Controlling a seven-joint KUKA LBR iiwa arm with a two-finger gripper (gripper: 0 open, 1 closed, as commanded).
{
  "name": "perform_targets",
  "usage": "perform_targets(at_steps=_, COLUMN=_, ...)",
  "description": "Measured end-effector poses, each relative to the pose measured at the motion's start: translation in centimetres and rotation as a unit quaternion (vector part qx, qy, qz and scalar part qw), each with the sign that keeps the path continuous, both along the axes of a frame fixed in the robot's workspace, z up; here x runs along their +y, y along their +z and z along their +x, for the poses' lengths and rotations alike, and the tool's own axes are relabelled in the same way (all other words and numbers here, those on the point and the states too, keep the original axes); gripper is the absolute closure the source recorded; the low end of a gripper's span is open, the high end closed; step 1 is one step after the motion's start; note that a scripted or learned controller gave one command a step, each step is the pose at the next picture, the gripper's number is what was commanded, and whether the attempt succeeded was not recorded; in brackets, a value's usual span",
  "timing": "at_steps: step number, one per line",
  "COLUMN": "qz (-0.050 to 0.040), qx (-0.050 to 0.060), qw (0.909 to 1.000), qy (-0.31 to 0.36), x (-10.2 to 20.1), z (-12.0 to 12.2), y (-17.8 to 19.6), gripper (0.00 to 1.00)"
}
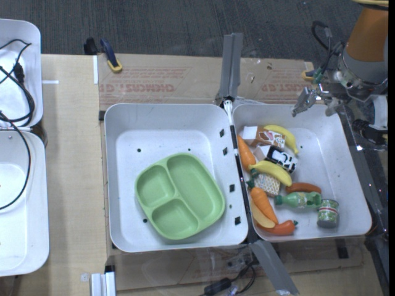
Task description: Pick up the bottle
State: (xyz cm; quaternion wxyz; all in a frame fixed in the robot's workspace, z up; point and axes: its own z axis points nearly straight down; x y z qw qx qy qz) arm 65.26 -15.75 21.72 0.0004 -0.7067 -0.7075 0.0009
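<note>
- the robot's metal two-finger gripper [316, 98] hangs over the back edge of the right-hand shallow white bin [352, 165], holding nothing; whether it is open or closed cannot be told.
- the small green plastic bottle [298, 199] lies on its side near the bin's front, between an orange toy carrot [263, 206] and a green-labelled can [328, 213].
- the approach looks unstarted; the next move calls for travel forward, then descent over the bottle.
</note>
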Motion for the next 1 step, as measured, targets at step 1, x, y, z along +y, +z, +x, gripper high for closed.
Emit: perform_targets(at_steps=1, qz=-0.0008, qx=-0.010, qw=0.9978, qy=-0.065, x=-2.19, z=-10.93, y=-10.66, gripper=0.00)
